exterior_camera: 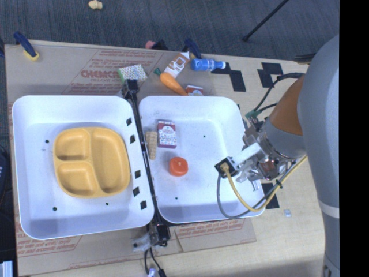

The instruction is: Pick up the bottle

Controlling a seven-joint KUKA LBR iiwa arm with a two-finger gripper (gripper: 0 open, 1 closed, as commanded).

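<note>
A small blue bottle [206, 64] lies on its side on the cardboard behind the right bin. Beside it lies a white bottle with an orange label [176, 66]. Inside the right bin [196, 209] are a round orange object [178, 166], a red carton [166, 134] and a tan cone-shaped piece [151, 143]. My gripper [253, 173] hangs over the right rim of the right bin, well to the right of those items and in front of both bottles. Nothing shows in its grasp. A yellow cable loops under it.
The left bin [34, 212] holds a yellow divided plate [91, 161]. An orange carrot-like toy [172, 83] and a small patterned packet [132, 73] lie behind the bins. Blue clamps [26, 45] sit at the bench's back edge.
</note>
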